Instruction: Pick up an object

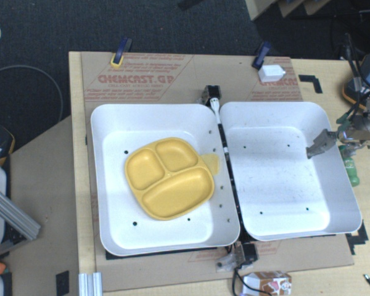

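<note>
Plate [169,177] at left looks light, stiff, slick, so we're eyeing its rim; gripper [324,143] at right, grip state unclear.

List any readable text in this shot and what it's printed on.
"CHEMCAST G.P" in red, on the brown board under the bins, behind the left bin.
A second red print on the board behind the right bin, partly covered by a white block: too blurred to read.
Faint repeated red lines beside both prints: too small to read.

Yellow divided plate [169,178] fills left bin [105,134] floor; right bin [333,208] floor open, gripper [324,143] at right rim.
</note>
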Controlling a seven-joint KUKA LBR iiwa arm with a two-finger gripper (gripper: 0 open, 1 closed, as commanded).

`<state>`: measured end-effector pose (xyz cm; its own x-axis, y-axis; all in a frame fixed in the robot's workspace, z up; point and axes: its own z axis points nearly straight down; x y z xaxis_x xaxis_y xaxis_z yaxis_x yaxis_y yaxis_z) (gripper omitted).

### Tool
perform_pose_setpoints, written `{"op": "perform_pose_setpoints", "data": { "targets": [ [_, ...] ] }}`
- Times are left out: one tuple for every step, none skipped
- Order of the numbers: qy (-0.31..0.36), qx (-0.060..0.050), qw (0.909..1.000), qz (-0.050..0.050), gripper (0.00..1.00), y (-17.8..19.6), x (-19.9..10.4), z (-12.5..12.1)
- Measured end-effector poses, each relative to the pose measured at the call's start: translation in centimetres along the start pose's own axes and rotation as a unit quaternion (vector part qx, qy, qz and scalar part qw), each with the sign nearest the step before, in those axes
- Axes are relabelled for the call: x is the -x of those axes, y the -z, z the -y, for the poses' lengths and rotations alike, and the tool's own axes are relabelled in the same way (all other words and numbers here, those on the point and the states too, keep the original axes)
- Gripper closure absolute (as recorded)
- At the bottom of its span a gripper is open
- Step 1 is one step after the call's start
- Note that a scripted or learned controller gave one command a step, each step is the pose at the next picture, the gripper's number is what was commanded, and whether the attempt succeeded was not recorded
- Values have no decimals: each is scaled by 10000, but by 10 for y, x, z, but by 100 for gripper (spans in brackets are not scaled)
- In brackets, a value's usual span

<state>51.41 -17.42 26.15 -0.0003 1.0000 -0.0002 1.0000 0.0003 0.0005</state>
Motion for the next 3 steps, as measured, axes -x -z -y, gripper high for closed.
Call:
{"op": "perform_pose_setpoints", "data": {
  "targets": [
    [93,8,10000,-33,0,39,-183,35],
    [38,29,10000,-14,0,87,-230,34],
    [45,22,10000,-18,0,114,-307,35]
  ]
}}
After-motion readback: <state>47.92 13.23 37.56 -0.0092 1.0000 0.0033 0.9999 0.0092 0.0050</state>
